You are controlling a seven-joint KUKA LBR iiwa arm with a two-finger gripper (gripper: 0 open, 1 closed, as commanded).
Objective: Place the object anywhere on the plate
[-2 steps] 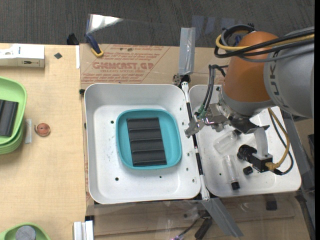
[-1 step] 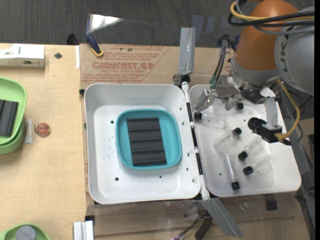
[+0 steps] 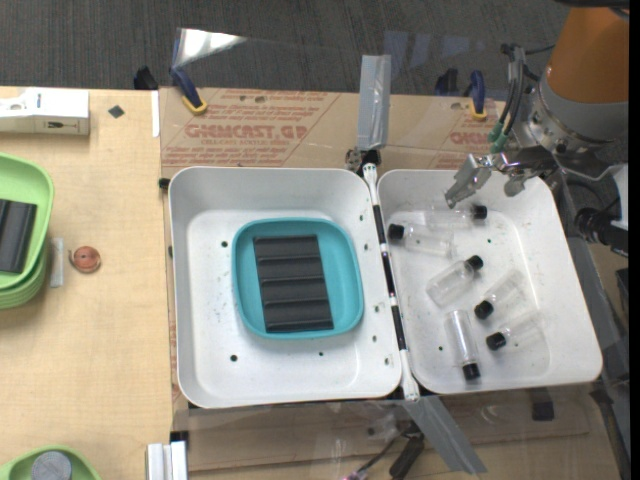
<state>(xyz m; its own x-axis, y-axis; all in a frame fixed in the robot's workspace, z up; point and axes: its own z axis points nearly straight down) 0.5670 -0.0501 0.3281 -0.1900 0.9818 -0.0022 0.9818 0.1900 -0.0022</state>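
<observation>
A teal plate (image 3: 346, 280) with a black ridged insert (image 3: 292, 282) lies in the middle of the left white bin (image 3: 200, 268). Several clear vials with black caps lie scattered in the right bin (image 3: 570, 338), among them one near the divider (image 3: 428, 226), one in the middle (image 3: 450, 281) and one near the front (image 3: 461, 340). My gripper (image 3: 490, 180) hangs over the right bin's back edge, open, with nothing between its fingers. A black-capped vial (image 3: 480, 211) lies just below it.
A green tray (image 3: 28, 183) holding a black block sits at the left edge of the bench, with a small orange disc (image 3: 87, 258) beside it. A white box (image 3: 45, 113) lies at the back left. Cardboard (image 3: 260, 128) and clamps stand behind the bins.
</observation>
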